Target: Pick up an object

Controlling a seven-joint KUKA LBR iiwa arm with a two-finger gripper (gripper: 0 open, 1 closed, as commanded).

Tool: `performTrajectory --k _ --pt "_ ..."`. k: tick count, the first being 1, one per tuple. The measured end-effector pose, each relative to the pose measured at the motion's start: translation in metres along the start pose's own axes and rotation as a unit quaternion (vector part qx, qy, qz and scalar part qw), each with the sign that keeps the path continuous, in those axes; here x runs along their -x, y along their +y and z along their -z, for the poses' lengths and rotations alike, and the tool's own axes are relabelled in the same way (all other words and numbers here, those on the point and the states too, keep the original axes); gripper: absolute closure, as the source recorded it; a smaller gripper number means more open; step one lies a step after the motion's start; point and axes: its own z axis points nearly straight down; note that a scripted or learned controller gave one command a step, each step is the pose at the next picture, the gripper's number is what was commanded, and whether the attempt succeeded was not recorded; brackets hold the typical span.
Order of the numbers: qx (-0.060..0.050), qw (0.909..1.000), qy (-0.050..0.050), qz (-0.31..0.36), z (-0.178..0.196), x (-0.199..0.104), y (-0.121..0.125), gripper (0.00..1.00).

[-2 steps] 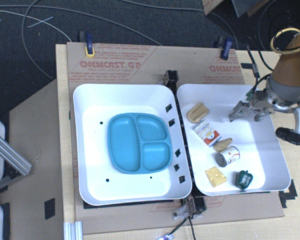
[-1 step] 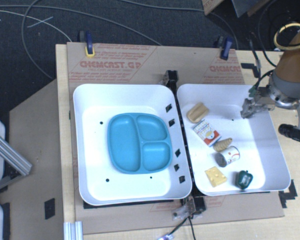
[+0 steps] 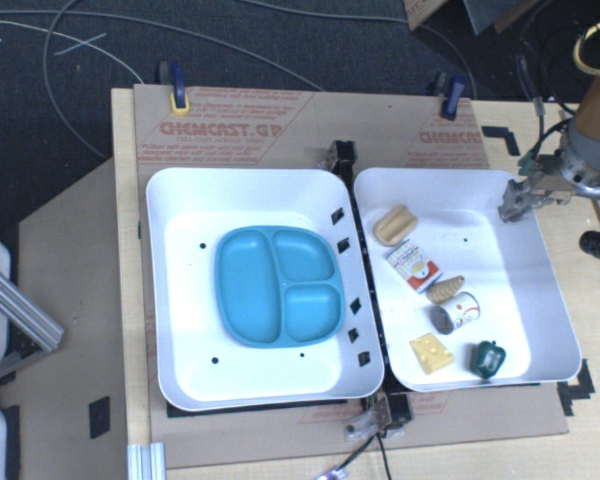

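Observation:
The right bin [image 3: 540, 268] holds several small items: a tan bread roll [image 3: 394, 224], a red-and-white packet [image 3: 413, 266], a brown croissant-like piece [image 3: 445, 289], a small white cup lying on its side [image 3: 457, 312], a yellow cheese wedge [image 3: 432, 352] and a dark green pepper [image 3: 487, 359]. My gripper [image 3: 521, 201] hangs at the bin's upper right corner, over its rim, apart from all of these items. Nothing is visible between its fingers.
The left bin [image 3: 180, 268] holds a blue divided plate [image 3: 279, 285]. Black clips [image 3: 352, 298] run along the seam between the bins. Blue clamps [image 3: 178, 86] pin the cardboard sheet at the bench's far edge. Cables lie on the dark floor behind.

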Motion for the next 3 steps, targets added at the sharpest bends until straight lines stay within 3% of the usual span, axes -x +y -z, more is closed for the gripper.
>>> performTrajectory --k 2,3 --pt "0.001 1.0000 0.000 0.001 0.102 -0.001 -0.001 1.00" --pt "-0.003 1.0000 0.002 0.002 0.107 -0.052 -0.012 1.00"
